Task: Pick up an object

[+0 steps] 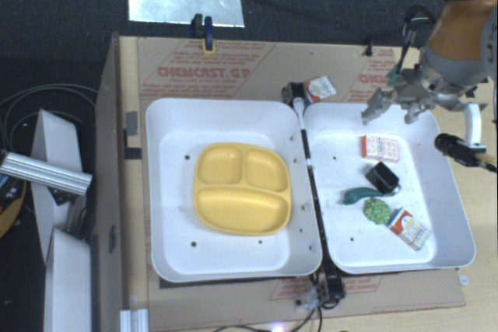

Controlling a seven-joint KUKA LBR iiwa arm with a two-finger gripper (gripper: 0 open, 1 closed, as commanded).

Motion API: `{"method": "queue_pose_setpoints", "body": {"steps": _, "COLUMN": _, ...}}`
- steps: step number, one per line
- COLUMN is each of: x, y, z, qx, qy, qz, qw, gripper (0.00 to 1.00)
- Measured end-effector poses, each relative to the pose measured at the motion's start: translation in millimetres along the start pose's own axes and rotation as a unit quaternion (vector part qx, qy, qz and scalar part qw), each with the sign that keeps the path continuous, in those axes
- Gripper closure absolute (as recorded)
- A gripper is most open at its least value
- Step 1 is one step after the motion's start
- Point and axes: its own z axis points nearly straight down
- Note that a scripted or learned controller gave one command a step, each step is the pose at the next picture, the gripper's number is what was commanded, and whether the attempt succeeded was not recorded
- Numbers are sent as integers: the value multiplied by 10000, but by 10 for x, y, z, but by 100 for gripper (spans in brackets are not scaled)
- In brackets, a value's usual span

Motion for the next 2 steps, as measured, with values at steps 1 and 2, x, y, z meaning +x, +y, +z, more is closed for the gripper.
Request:
{"method": "queue_pose_setpoints", "body": {"steps": 1, "x": -313, "y": -84, "z": 776, "qx": 15, "qy": -3, "qz": 9, "qw": 10000, "gripper": 0}}
{"method": "queue_pose_setpoints", "body": {"steps": 2, "x": -328, "y": -224, "z": 1401, "qx": -44, "qy": -19, "qz": 7, "qw": 10000, "gripper": 0}}
